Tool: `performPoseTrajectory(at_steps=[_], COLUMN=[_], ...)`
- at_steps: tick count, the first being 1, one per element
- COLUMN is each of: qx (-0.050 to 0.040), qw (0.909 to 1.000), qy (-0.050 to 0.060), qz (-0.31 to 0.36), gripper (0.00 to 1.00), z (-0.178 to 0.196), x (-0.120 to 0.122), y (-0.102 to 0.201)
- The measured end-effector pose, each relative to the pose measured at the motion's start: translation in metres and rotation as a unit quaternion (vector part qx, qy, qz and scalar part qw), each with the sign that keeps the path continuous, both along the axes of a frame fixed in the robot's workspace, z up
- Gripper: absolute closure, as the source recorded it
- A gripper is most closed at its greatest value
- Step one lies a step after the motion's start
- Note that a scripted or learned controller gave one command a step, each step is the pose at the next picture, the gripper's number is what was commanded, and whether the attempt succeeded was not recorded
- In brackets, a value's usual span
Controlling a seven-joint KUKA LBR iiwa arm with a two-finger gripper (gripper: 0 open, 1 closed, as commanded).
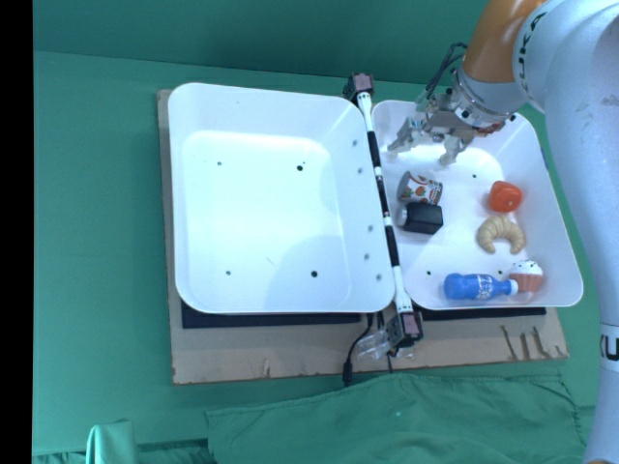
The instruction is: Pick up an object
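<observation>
Where green cloth covers the bench, two white bins [271, 288] sit on cardboard [290, 356]. The arm [571, 56] bends in from the right, its gripper [426, 145] spread and holding nothing above the right bin's far end. Below lie a printed can [419, 188], black block [423, 217], red toy [504, 196], croissant [500, 232], glossy blue bottle [476, 285] and cupcake [527, 277].
</observation>
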State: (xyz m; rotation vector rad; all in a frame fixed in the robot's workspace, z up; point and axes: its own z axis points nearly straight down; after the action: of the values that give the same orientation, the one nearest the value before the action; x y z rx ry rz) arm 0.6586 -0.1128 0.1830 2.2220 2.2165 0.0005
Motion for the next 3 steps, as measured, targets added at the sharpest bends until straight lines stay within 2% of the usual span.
performPoseTrajectory(at_steps=[1, 2, 3], qx=[-0.0020, -0.0005, -0.0004], qw=[1.0000, 1.0000, 1.0000], qy=[-0.006, -0.003, -0.002], qz=[-0.001, 0.000, 0.000], gripper=[1.00, 1.00, 1.00], z=[0.013, 0.077, 0.122], x=[0.003, 0.005, 0.004], y=[-0.001, -0.007, -0.012])
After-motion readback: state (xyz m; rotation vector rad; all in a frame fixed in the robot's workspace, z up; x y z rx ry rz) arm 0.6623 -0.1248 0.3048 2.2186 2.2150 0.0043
